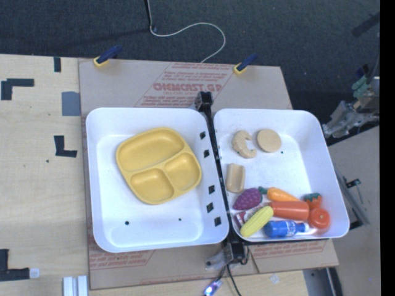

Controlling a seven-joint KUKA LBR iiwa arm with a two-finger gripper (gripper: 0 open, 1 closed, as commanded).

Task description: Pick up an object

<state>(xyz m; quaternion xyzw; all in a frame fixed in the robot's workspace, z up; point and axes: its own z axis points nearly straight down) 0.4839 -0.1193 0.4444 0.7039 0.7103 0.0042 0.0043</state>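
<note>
The gripper [355, 113] sits out past the right bin's [308, 119] rim at about three o'clock, low and off the bench; from here I cannot tell how it is set, the thing is too small and blurred. Nothing is in it that I can see.

The toys lie in the right bin, to the gripper's nine and seven o'clock. Nearest is the round cookie [268, 140], flat and tan, near the bin's twelve o'clock side, with a bitten biscuit [243, 144] just beside it at its nine o'clock. A tan block [234, 178] stands apart lower down, long axis running twelve to six.

The rest crowd the six o'clock corner: grapes [248, 198], corn [256, 221], carrot [282, 195], a red sausage [290, 210], tomato [319, 217], a blue tube [285, 229], all touching or nearly so.

I'd judge the cookie the easy reach. The left bin [105, 165] bears a yellow tray [158, 164].
</note>
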